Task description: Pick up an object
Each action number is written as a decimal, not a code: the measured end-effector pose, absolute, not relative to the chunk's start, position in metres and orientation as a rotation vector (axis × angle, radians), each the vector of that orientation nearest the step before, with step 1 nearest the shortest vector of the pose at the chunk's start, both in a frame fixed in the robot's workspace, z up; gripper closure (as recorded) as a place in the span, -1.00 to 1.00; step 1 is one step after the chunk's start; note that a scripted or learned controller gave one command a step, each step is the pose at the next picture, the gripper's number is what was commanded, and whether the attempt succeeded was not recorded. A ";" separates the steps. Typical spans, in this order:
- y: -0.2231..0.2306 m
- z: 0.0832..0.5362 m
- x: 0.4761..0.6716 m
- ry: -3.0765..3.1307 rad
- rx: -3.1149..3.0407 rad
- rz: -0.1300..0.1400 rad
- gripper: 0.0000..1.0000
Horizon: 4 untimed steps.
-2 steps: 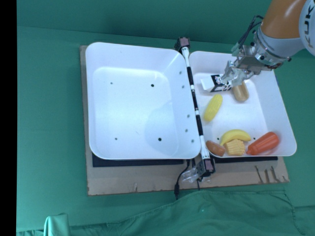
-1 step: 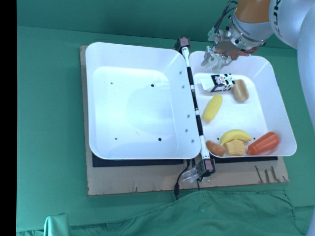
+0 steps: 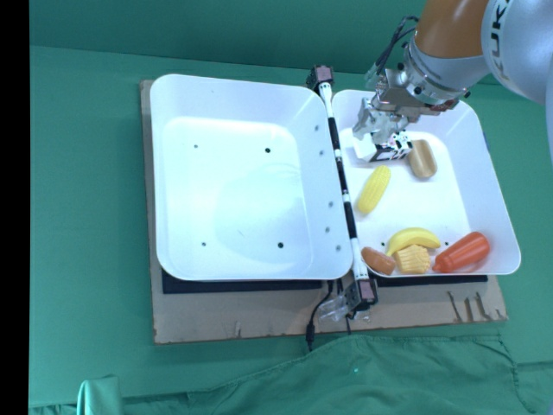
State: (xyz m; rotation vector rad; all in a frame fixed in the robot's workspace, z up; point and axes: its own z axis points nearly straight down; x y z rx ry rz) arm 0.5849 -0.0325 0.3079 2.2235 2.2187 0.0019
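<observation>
We find the pincer [image 3: 386, 142] lowered into the right bin [image 3: 497, 206] at its 11 o'clock corner; we cannot tell its state. A bread roll [image 3: 422, 158] lies just beside it at 3 o'clock, a corn cob [image 3: 373, 189] near at 6 o'clock.

Gripper [image 3: 386, 150] low in right bin [image 3: 492, 206] beside 5 toy foods

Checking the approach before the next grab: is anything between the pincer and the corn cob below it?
Nothing visible. The pincer hovers in the right bin, and only bare bin floor separates it from the corn cob. The bread roll lies off to the side.
</observation>
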 end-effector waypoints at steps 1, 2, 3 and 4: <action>-0.008 0.326 0.520 2.222 2.223 0.002 1.00; -0.084 0.323 0.563 2.204 2.227 0.002 1.00; -0.044 0.301 0.585 2.220 2.220 0.001 1.00; -0.010 0.279 0.657 2.218 2.217 0.006 1.00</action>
